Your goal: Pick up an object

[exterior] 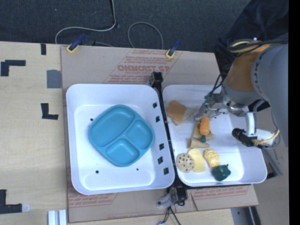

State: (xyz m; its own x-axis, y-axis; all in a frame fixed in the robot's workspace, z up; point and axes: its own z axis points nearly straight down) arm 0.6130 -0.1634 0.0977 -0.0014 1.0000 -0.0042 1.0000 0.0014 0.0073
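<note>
Orange toy carrot point(204, 125) lies in the right bin point(253, 165), beside the pincer point(209, 108); its opening cannot be told. Likely light, hard, slick plastic; best grasped across its middle

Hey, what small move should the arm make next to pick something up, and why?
Probably lower a little straight down. The gripper sits just above the carrot in the right bin, with no item seen between its fingers. The carrot lies on a cracker, fairly apart from the bread, so it looks the nearest target.
</note>
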